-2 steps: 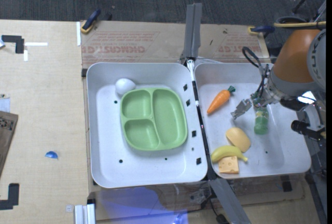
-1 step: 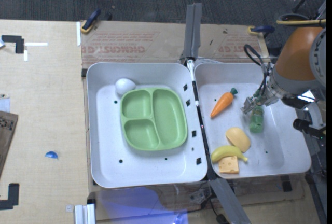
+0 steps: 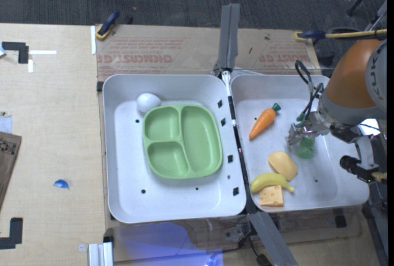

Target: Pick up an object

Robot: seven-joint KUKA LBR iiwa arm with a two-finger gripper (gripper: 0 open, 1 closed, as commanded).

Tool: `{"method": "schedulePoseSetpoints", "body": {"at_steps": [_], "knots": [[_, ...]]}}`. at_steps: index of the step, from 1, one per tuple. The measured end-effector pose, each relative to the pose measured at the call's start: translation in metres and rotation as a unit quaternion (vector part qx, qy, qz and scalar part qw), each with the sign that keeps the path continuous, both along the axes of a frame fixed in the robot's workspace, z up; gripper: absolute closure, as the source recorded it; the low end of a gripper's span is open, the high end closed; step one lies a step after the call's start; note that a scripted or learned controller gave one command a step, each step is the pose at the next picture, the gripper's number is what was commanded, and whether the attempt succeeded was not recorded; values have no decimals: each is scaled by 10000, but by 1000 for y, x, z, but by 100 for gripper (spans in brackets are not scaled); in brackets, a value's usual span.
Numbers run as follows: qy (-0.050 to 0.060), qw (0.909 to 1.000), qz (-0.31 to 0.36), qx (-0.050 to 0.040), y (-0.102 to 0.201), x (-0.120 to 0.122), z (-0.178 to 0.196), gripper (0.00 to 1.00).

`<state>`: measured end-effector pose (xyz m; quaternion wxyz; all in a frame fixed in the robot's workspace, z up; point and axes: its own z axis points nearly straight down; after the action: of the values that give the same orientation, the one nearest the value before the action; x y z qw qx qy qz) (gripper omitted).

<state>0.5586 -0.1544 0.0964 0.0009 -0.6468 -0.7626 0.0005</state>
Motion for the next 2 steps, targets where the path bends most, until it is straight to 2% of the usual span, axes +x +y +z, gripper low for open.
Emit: {"method": "schedulePoseSetpoints", "body": {"at_steps": [1, 2], "knots": [[-5, 9947, 1029, 1, 9, -80, -5, 100], [-7, 9993, 366, -6, 88, -80, 95, 100]]}}
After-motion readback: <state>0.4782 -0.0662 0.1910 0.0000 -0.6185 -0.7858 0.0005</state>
